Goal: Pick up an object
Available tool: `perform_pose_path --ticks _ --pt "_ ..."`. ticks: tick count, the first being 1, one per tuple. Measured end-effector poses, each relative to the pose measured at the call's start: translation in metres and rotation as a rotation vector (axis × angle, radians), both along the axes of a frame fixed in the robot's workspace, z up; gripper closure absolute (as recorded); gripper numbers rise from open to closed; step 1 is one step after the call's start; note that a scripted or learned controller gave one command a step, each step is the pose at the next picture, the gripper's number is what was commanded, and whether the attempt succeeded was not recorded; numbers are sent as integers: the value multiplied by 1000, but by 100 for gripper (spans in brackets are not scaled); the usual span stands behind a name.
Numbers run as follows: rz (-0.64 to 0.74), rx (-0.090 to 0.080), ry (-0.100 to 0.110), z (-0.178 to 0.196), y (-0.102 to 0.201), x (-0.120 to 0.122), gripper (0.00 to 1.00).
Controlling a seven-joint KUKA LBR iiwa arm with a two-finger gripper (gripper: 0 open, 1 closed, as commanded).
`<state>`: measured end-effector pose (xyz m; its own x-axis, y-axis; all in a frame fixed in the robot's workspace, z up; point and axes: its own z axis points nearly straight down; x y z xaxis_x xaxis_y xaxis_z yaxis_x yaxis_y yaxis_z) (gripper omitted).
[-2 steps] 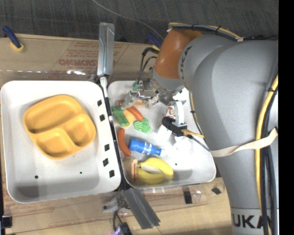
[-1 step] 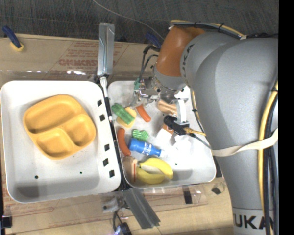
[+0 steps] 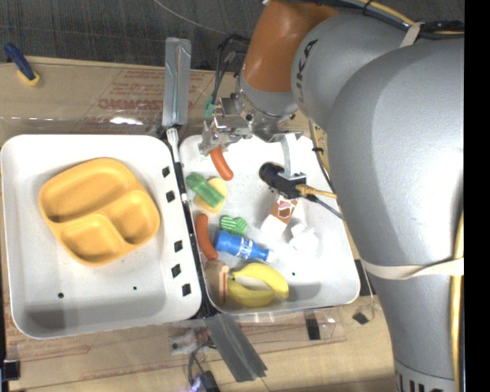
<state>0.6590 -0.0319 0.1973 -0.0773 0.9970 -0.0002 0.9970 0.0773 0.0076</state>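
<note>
From the overhead camera, your tool point(image 3: 220, 131) hovers at the right bin's point(image 3: 335, 256) far-left corner, just above an orange sausage point(image 3: 221, 164). Whether it's parted, you cannot tell. You're mid-approach; next, descend squarely. Count two sausages, one banana point(image 3: 260, 285), one blue bottle point(image 3: 242, 247).

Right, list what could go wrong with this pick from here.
1. The right bin is crowded: the banana, blue bottle and a sausage lie close together, so a grasp may snag a neighbour.
2. The gripper sits over the bin's far corner by another sausage near the wall, which could block a finger.
3. The arm covers part of the bin, so items may be hidden.
</note>
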Motion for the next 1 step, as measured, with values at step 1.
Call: perform_pose_path --ticks 1 --pt "159 -1 8 10 42 -2 100"
